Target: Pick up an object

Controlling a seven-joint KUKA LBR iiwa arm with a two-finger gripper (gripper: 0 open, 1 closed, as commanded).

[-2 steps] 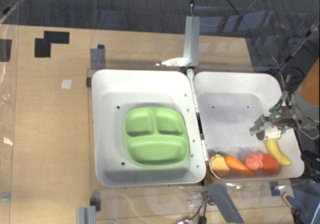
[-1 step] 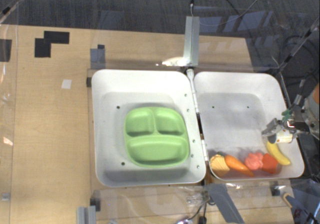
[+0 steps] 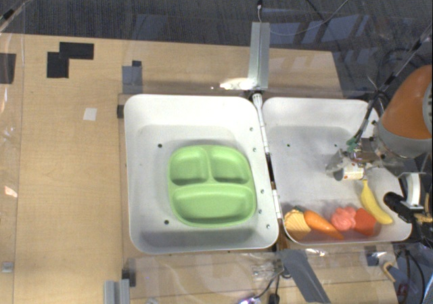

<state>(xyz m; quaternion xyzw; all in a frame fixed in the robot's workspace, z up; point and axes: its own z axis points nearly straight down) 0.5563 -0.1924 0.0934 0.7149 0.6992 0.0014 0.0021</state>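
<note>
On the bench point(image 3: 67, 160), two shallow white bins sit side by side. Inside the left bin point(image 3: 145, 126) lies a green divided plate point(image 3: 212, 184), flat near the middle, with two small compartments at the far side and one wide compartment at the near side. Along the near wall of the right bin point(image 3: 304, 126) runs a row of toy foods: a pale piece point(image 3: 295, 221) at the left corner, an orange carrot point(image 3: 322, 222) just beside it, a pink-red lumpy piece point(image 3: 344, 218), a red piece point(image 3: 365, 221), and a yellow banana point(image 3: 374, 204) leaning up toward the right wall. The gripper point(image 3: 348, 167) hangs low over the right part of that bin, just above the banana's upper end. Whether it is spread or pinching anything cannot be told, since its tip is small and cluttered with cables. The arm point(image 3: 409, 113) is cut off at the right edge.
</note>
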